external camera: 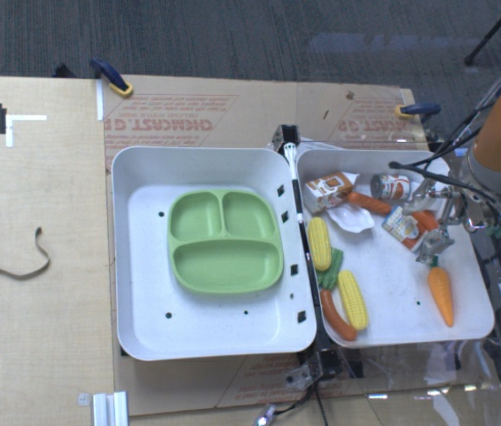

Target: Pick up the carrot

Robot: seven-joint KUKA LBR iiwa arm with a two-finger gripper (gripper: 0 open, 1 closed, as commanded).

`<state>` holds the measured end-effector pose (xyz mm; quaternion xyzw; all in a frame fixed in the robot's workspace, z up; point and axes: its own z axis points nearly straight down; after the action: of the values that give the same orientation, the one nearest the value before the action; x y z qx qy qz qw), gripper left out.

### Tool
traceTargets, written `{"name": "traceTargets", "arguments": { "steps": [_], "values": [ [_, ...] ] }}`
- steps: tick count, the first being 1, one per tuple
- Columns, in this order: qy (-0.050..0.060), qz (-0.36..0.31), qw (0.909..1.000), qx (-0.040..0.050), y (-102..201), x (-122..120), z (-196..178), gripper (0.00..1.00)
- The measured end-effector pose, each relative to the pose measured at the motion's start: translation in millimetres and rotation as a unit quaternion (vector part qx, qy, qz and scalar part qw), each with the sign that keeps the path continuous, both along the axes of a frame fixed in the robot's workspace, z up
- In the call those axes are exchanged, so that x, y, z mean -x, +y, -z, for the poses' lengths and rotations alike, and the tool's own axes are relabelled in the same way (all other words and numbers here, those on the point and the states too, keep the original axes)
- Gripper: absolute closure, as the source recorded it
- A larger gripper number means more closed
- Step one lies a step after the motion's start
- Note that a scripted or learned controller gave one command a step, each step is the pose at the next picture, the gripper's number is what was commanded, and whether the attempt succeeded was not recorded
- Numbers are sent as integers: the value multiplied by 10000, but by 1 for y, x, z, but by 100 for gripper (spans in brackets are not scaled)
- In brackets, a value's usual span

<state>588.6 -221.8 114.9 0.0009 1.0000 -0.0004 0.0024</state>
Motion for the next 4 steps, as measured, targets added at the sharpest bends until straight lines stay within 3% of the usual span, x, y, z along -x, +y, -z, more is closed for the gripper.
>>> {"name": "traceTargets", "arguments": {
  "steps": [1, 2, 3, 4],
  "values": [
    [-105, -219, 9997, 38, 15, 41, 13, 0],
    [-108, -1107, 9938, 52, 21, 85, 14, 0],
    [-162, -1137, 9934, 62, 24, 81, 3, 100],
    [-162, -1136, 9934, 61, 24, 81, 3, 0]
  ]
}}
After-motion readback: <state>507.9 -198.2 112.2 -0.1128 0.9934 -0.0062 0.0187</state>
